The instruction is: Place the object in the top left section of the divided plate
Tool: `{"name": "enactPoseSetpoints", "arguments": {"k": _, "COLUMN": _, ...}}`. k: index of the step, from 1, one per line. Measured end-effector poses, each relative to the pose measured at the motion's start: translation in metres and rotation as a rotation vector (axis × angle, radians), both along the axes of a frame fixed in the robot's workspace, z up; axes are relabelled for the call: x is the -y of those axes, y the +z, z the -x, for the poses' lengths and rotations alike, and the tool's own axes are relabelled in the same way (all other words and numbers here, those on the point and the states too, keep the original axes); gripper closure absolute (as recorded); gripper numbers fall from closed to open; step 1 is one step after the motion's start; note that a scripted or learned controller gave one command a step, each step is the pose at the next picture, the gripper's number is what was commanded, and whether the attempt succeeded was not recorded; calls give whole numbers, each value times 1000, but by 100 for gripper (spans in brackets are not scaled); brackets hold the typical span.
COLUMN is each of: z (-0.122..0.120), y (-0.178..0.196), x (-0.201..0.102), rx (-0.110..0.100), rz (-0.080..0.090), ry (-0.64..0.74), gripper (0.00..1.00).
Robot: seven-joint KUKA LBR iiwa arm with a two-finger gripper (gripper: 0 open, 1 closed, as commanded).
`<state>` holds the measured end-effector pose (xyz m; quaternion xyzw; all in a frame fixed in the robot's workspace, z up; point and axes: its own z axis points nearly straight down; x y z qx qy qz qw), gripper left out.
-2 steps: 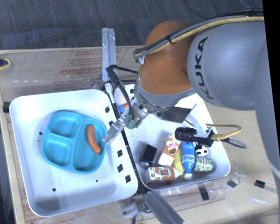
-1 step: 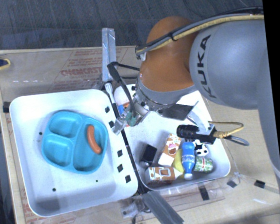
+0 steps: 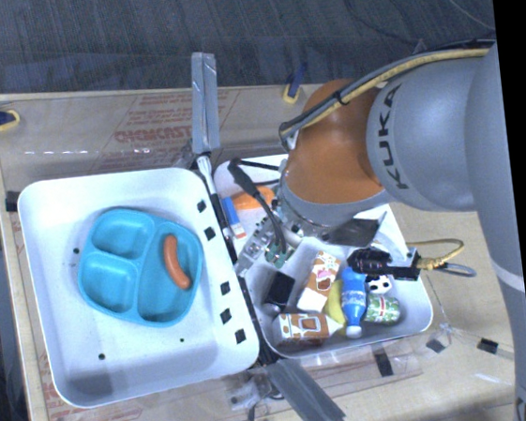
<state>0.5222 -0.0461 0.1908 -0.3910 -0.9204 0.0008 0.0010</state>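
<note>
A blue divided plate [image 3: 109,269] lies in the left bin [image 3: 73,368]. An orange-brown sausage [image 3: 176,262] rests in the plate's right section, lengthwise. My gripper [image 3: 267,244] hangs low over the left part of the right bin [image 3: 416,315], close to the wall between the two bins. The grey arm and its orange band cover the bin's upper half. Several small items lie packed along that bin's near side: a blue bottle [image 3: 353,298], a small brown carton [image 3: 298,328] and a printed snack pack [image 3: 324,271].
A green and white can [image 3: 384,307] lies at the right bin's near right corner, and a yellow item [image 3: 334,307] sits beside the bottle. An orange and blue object [image 3: 234,208] lies near the divider wall. The left bin has bare floor all around the plate.
</note>
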Motion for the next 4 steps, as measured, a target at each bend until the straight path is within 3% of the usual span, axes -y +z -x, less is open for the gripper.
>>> {"name": "enactPoseSetpoints", "arguments": {"k": 1, "z": 46, "y": 1, "x": -57, "rx": 0, "rz": -1, "ry": 330, "gripper": 100}}
{"name": "enactPoseSetpoints", "arguments": {"k": 2, "z": 23, "y": 1, "x": -134, "rx": 2, "rz": -1, "ry": 406, "gripper": 100}}
{"name": "enactPoseSetpoints", "arguments": {"k": 3, "z": 23, "y": 1, "x": -133, "rx": 2, "rz": -1, "ry": 405, "gripper": 0}}
{"name": "enactPoseSetpoints", "arguments": {"k": 4, "z": 23, "y": 1, "x": -133, "rx": 2, "rz": -1, "ry": 405, "gripper": 0}}
